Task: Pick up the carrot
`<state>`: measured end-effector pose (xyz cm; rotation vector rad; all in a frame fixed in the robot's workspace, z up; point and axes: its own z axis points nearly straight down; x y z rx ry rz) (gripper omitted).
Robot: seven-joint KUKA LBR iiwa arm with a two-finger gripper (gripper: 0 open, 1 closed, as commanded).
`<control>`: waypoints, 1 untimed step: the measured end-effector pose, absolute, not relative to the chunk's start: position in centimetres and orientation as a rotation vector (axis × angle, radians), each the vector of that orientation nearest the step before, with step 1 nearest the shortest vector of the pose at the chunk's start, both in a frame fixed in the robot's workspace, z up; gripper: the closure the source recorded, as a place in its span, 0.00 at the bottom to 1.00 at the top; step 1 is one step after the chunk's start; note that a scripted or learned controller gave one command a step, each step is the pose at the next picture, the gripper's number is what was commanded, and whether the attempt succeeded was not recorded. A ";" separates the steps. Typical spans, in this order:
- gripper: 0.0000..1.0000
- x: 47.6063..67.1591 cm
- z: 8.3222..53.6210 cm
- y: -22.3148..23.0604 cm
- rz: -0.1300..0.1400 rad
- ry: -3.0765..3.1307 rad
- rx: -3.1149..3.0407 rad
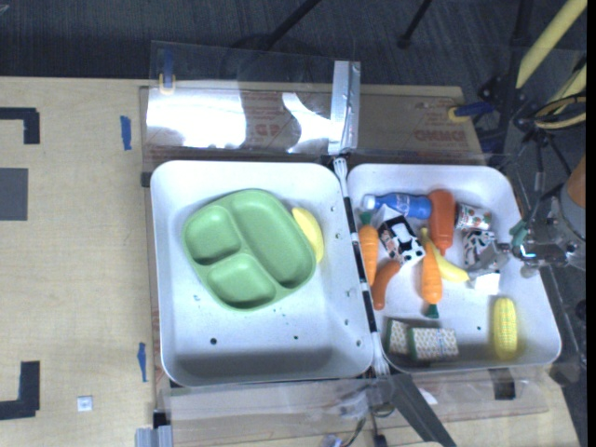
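Bench top (65, 277) of pale plywood, spanning the left and lower parts of the frame, marked with black tape corners and short blue tape strips. Dark grey floor across the upper frame, crossed by black stand legs; yellow bar at upper right above a tangle of cables.

Left bin (177, 343), white, shallow: green divided plate (247, 247) with three compartments, and a yellow piece (309, 231) touching the plate's right edge. Clear plastic sheet (242, 110) standing behind this bin, catching glare.

Right bin (535, 343), white: carrot (430, 273) near the centre, lying roughly upright in the frame with its green end toward the bottom, touching a yellow banana-like piece (453, 271). Second orange item (370, 252) and a smaller one (385, 284) by the bin's left wall. Blue-and-white bottle (402, 203) and red-orange sausage shape (441, 218) at the upper part. Black-and-white cow-patterned item (400, 236) between them. Corn cob (504, 326) at lower right. Patterned rectangular block (423, 341) along the lower edge.

Gripper (498, 257) at the bin's right side, well apart from the carrot; whether clenched or released cannot be told.
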<state>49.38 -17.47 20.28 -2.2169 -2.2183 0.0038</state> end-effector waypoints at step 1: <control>0.00 47.9 14.3 -13.3 0.003 -2.389 -2.032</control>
